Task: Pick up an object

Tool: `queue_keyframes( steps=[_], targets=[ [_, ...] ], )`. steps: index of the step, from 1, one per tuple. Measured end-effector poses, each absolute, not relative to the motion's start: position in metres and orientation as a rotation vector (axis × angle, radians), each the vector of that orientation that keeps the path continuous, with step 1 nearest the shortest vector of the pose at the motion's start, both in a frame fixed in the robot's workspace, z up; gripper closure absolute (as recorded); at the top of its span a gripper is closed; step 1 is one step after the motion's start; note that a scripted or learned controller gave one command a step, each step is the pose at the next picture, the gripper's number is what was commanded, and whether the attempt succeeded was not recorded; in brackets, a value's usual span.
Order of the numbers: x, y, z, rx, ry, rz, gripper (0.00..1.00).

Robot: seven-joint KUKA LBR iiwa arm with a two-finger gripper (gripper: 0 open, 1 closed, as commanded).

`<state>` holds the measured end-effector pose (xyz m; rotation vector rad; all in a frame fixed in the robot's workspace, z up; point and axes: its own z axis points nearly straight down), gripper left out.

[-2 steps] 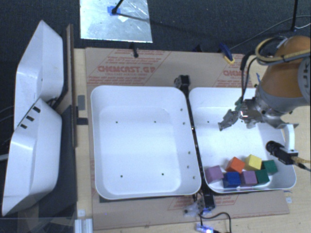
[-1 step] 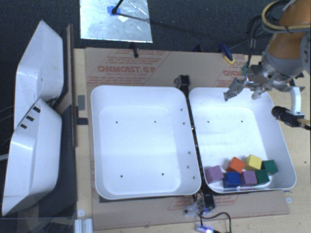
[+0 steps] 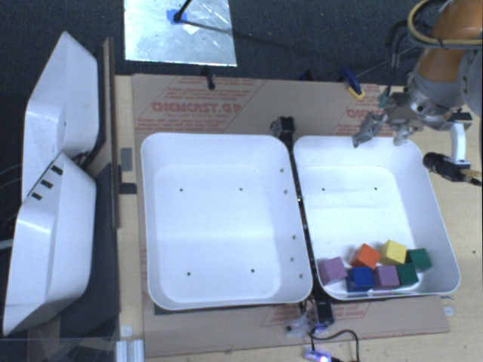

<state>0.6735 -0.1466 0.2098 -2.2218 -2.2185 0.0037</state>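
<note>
Several small blocks lie bunched in the front right corner of the right bin (image 3: 423,176): an orange one (image 3: 367,255), a yellow one (image 3: 393,251), a green one (image 3: 419,259), a blue one (image 3: 360,278) and two purple ones (image 3: 331,268) (image 3: 387,276). My gripper (image 3: 383,134) hangs over the far rim of that bin, well behind the blocks. It is open, with nothing between its two fingers (image 3: 364,135).
The left bin (image 3: 162,153) sits beside the right one, with a black clamp (image 3: 284,125) at their far joint. Spare white bins (image 3: 56,179) lean at the far left. A shiny metal sheet (image 3: 179,21) lies behind the cardboard base. Cables trail near the front edge (image 3: 321,345).
</note>
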Motion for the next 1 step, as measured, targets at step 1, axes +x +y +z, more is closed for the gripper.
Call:
queue_keyframes(
  steps=[1],
  targets=[
    [0.6737, -0.1758, 0.1822, -2.223, -2.219, 0.002, 0.00]
  ],
)
